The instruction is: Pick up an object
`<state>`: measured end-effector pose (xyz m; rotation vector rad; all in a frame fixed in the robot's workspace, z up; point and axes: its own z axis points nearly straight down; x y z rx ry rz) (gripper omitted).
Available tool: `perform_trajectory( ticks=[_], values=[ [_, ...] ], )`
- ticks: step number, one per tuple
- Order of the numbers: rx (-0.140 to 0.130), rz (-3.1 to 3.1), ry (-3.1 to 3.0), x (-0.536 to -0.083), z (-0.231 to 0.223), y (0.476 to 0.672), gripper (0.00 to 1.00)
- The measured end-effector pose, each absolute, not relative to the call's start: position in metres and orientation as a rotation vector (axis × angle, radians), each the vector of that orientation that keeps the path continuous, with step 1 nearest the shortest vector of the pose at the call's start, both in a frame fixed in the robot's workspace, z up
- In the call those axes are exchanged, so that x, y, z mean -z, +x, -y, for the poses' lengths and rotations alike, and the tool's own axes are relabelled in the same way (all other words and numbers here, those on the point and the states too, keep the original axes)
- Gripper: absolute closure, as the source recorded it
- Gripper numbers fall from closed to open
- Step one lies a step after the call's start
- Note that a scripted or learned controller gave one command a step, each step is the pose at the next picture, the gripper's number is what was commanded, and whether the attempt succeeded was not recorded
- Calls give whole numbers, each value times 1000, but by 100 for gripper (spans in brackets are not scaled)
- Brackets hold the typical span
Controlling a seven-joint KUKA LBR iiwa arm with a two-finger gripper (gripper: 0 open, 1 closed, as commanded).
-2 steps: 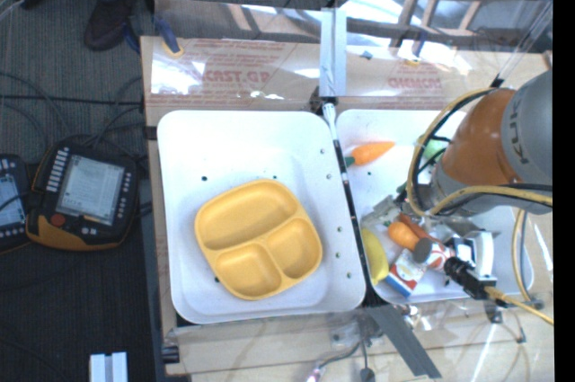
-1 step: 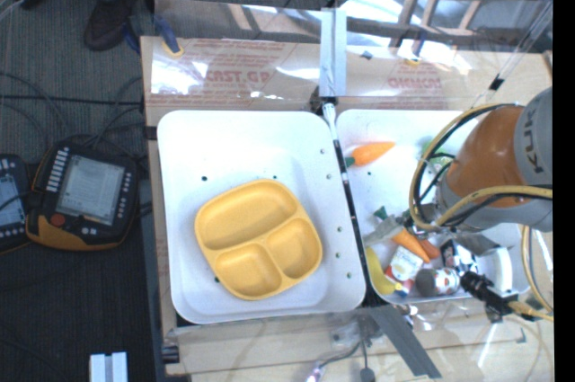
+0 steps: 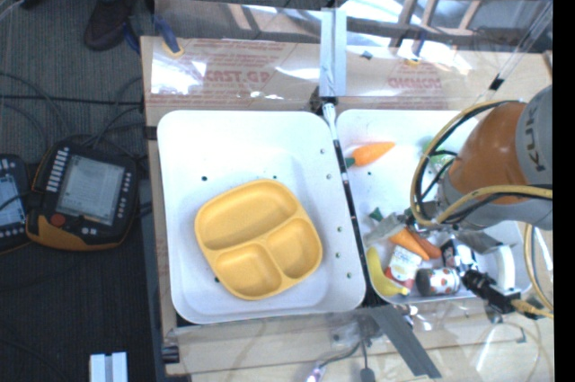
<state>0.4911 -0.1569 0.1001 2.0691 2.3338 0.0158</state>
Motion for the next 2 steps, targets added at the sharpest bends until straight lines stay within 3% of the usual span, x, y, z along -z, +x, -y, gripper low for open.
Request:
perform_trajectory(
  ticks=[1,2],
  values=[
    [5,-2178,2266,-202,107,518,100],
    [5,-2304,2140,-184,120,484,100]
  ],
)
